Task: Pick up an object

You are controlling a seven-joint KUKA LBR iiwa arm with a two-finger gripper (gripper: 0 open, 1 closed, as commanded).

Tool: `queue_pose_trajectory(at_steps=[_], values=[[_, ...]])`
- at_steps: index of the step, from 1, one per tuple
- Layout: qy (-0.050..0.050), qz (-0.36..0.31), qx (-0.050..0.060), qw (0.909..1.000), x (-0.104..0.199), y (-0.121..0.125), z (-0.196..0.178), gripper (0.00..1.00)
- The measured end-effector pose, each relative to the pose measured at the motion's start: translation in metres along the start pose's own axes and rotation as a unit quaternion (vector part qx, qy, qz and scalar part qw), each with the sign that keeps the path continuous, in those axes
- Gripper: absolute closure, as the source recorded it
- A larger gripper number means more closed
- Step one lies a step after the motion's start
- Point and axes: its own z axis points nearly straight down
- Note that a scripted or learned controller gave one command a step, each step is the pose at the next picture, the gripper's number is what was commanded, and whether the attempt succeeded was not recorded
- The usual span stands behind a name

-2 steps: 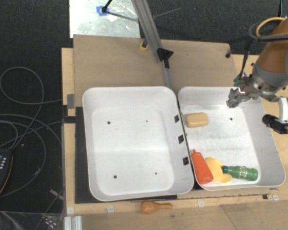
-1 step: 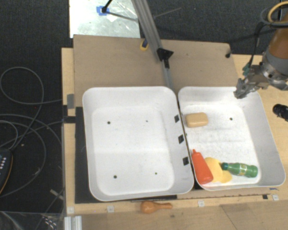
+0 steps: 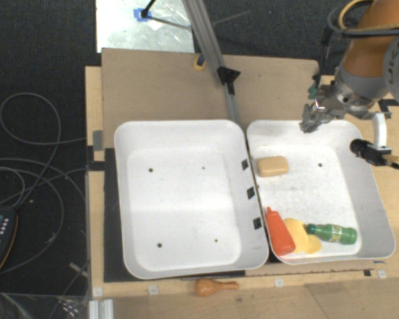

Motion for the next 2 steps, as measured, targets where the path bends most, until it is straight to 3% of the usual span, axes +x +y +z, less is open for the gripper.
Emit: queue_pose_trajectory(at_steps=[2], values=[[0.000, 0.000, 0.000, 1.0000, 0.096, 0.017, 0.001, 1.00]])
